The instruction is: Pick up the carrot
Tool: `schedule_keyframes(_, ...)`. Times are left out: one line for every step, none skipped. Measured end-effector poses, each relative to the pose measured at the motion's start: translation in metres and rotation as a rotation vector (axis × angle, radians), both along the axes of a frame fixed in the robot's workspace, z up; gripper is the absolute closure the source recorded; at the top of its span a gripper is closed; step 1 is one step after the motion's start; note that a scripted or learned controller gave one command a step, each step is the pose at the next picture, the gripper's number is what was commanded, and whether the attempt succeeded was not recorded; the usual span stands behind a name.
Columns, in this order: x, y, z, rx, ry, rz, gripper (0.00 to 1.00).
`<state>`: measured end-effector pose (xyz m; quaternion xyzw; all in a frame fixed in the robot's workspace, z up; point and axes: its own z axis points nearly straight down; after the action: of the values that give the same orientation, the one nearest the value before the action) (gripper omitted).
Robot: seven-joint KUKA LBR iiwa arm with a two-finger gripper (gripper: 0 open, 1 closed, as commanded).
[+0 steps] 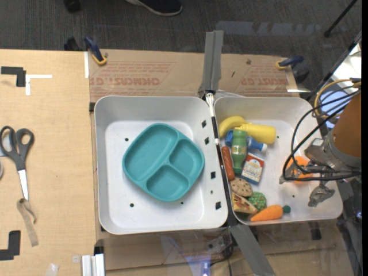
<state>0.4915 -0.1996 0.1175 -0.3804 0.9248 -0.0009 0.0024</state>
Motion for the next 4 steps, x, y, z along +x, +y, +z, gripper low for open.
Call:
schedule_keyframes(-0.004,-0.018,0.001,0.002,0.001,-0.043,0.0)
schedule_keyframes(0.083,0.007,-0.024,0.003,-0.001,-0.257,0.0)
schedule_keyframes(0.08,-0.021,-0.023,0.001,-0.003,-0.096,0.0)
schedule_keyframes(0.021,-0.021,-0.025,0.002,0.002,-0.08,0.0)
